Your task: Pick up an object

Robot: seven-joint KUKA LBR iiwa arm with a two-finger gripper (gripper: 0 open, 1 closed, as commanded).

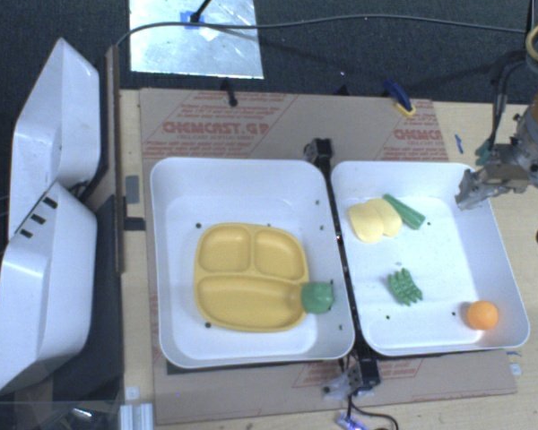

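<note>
Two white bins sit on the surface; the claw [473, 189], grip state impossible to tell, hovers at the right bin's [448, 334] upper-right edge, apparently approaching, and must next descend onto the nearby yellow object [371, 221].

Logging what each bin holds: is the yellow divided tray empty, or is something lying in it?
Empty. The yellow tray shows three bare compartments. The green ball sits against its right rim, outside on the left bin floor.
</note>
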